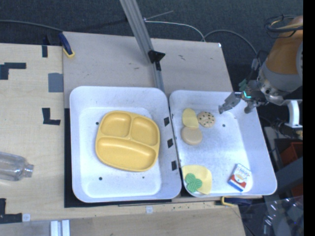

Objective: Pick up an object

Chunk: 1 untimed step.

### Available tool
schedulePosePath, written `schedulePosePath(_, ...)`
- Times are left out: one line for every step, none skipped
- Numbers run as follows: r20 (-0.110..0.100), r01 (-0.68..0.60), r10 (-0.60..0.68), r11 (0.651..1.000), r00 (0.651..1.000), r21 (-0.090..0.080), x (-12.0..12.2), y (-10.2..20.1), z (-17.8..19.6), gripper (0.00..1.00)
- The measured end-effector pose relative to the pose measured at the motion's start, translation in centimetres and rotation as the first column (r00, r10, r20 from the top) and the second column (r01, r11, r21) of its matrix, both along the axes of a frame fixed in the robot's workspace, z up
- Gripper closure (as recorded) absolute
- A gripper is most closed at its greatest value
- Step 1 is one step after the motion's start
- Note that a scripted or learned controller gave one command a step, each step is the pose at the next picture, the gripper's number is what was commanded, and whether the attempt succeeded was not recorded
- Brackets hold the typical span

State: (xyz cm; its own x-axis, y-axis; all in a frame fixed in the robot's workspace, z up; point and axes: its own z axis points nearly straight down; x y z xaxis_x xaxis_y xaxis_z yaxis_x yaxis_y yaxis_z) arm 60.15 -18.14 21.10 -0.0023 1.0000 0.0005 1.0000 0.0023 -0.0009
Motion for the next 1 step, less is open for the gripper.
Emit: schedulePosePath(-0.013,0.000,0.000,1.000,1.000,0.004,-7.77,6.70,-10.59,0.00)
